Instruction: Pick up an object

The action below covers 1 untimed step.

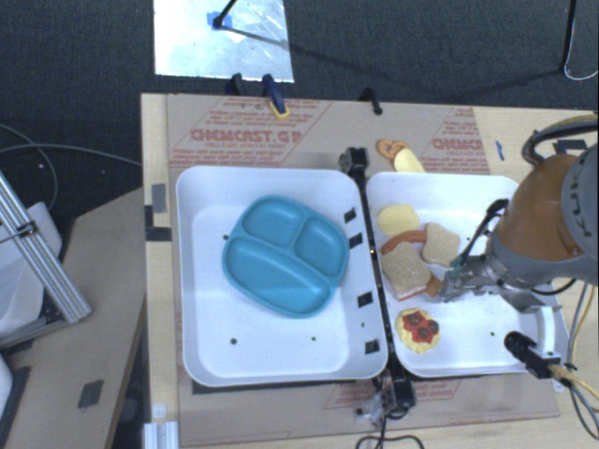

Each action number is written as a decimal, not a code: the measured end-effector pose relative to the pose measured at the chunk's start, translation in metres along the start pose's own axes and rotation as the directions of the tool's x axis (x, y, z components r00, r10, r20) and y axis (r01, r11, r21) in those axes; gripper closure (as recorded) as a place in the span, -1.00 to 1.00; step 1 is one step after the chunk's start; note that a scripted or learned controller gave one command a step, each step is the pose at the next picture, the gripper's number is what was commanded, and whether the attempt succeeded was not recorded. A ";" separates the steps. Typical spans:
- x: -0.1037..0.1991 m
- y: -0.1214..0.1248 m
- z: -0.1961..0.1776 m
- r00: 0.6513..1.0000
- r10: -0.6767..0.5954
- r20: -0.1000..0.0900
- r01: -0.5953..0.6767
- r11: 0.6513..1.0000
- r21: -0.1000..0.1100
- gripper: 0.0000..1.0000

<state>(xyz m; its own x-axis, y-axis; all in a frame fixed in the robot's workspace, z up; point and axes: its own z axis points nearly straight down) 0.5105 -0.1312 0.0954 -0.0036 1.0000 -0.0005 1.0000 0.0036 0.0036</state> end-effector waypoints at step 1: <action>-0.014 0.045 -0.112 1.000 -0.002 0.005 0.002 1.000 -0.013 1.00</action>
<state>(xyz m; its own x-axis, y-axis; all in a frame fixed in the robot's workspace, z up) 0.5546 -0.1446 0.2075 -0.0055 1.0000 -0.0052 0.9998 0.0055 0.0166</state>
